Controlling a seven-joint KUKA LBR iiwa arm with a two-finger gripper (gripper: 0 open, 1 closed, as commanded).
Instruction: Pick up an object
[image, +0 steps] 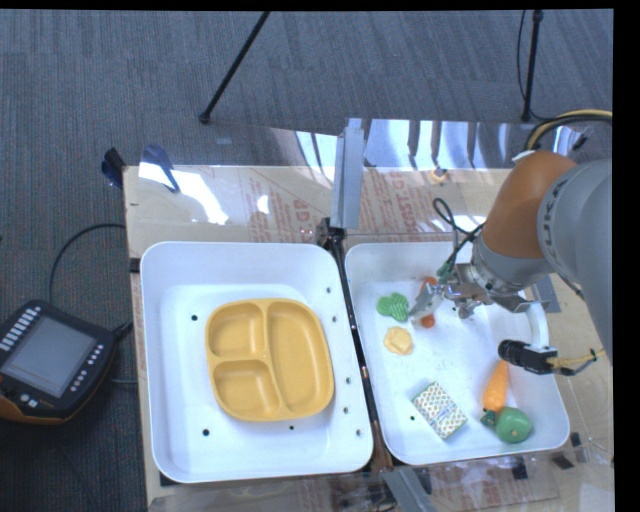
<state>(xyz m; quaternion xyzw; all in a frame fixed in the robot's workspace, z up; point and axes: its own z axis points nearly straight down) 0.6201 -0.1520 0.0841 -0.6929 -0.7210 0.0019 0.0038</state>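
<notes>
In the right bin, my gripper hangs low over the far left part, reaching in from the right. A small red-orange piece lies just below the gripper tip. A green leafy toy sits immediately left of it. A pale yellow lump rests a little nearer the camera. I see nothing clearly held.
Nearer the front of the right bin lie a patterned white box, an orange carrot and a green apple. The left bin holds a yellow divided plate. A metal post stands behind the bins.
</notes>
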